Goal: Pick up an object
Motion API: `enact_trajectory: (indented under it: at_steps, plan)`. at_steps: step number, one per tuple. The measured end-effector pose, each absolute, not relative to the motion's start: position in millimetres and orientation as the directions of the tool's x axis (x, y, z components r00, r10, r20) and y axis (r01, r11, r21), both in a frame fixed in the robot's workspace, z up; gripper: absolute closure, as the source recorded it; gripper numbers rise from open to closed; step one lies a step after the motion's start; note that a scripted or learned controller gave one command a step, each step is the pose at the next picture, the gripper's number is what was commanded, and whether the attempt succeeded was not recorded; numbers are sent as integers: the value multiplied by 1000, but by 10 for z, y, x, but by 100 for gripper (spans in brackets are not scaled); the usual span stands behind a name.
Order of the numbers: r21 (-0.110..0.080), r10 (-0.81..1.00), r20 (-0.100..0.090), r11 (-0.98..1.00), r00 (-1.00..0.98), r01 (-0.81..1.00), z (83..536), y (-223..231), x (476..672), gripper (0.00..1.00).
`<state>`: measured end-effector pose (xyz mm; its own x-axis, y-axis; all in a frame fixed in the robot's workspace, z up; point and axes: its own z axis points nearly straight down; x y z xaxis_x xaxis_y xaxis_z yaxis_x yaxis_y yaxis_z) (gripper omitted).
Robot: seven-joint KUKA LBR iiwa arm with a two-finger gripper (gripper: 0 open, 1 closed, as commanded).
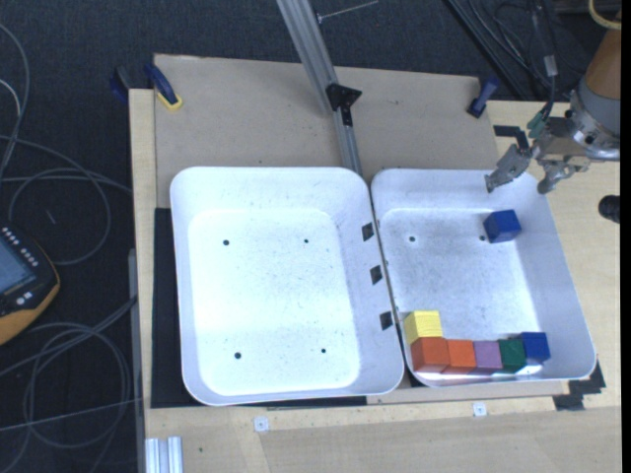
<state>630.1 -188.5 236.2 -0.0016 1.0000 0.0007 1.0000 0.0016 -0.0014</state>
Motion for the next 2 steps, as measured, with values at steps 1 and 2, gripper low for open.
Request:
enact_trajectory:
  at_steps: [1, 2]
  plan:
    - [-2, 1000, 0, 2, -2, 1000, 2362, -1884, 6301, 0]
    - [-2, 1000, 0, 2, -2, 1000, 2362, -1884, 6301, 0]
